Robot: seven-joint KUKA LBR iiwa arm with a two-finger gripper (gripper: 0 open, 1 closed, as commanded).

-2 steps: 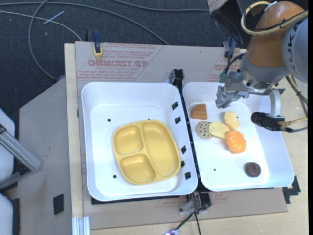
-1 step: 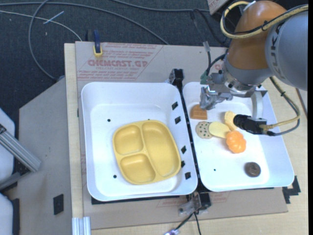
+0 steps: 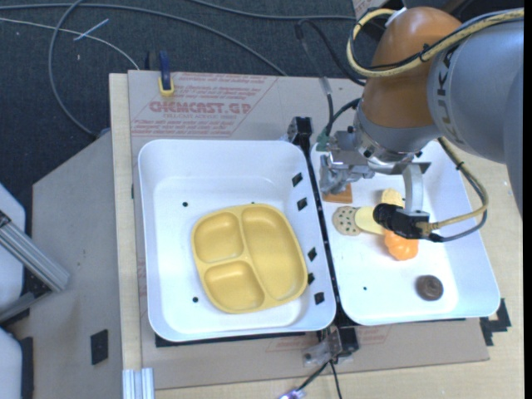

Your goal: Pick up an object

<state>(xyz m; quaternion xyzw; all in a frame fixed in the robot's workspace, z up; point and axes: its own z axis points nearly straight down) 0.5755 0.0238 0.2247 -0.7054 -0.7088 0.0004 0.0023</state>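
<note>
Orange block [image 3: 337, 194] sits tight against the right bin [image 3: 465, 293] wall under the gripper [image 3: 342, 173], jaws' state indiscernible; wall contact could spoil the grasp.

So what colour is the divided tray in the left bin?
Pale yellow, plain and unpatterned: the divided tray, seen clearly in the camera view.
</note>
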